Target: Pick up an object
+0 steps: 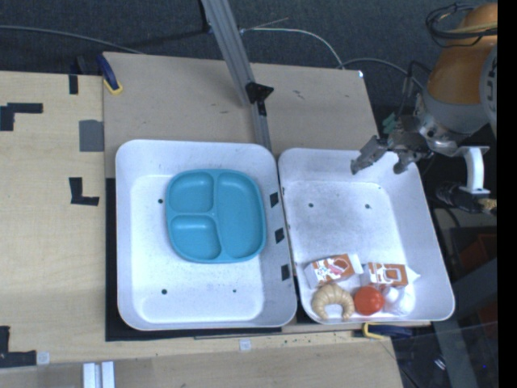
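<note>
Several small objects lie in the near corner of the right bin: a tan croissant, a red ball-like item, a white-and-orange packet and a second such packet. My gripper hangs over the far edge of the right bin, well away from those objects. Its two dark fingers are spread apart with nothing between them.
The left bin holds a blue three-compartment plate. A grey metal pole slants up from the gap between the bins at the back. The arm's orange band sits at the upper right.
</note>
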`<state>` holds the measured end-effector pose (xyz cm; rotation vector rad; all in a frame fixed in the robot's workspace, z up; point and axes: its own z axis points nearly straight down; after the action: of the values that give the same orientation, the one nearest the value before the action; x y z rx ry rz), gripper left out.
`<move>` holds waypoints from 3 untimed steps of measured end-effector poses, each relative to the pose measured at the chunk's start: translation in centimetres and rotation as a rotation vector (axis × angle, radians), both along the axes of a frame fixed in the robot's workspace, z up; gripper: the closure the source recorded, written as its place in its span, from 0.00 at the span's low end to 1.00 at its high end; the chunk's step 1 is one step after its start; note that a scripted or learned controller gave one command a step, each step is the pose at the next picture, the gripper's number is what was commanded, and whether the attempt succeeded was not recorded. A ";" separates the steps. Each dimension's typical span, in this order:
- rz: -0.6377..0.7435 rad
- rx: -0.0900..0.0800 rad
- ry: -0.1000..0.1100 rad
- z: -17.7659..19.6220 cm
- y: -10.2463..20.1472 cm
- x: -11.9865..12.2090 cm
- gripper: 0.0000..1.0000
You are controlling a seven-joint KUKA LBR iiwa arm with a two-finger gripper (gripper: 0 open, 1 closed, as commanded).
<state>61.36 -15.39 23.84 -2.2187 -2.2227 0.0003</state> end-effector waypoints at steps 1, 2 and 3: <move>0.000 0.000 0.000 0.0 0.0 0.0 0.00; 0.000 -0.001 0.007 -6.2 -0.5 0.2 0.00; 0.000 -0.001 0.005 -10.6 -0.2 -0.1 0.00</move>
<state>61.30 -15.58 13.25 -2.2163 -2.2209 0.0064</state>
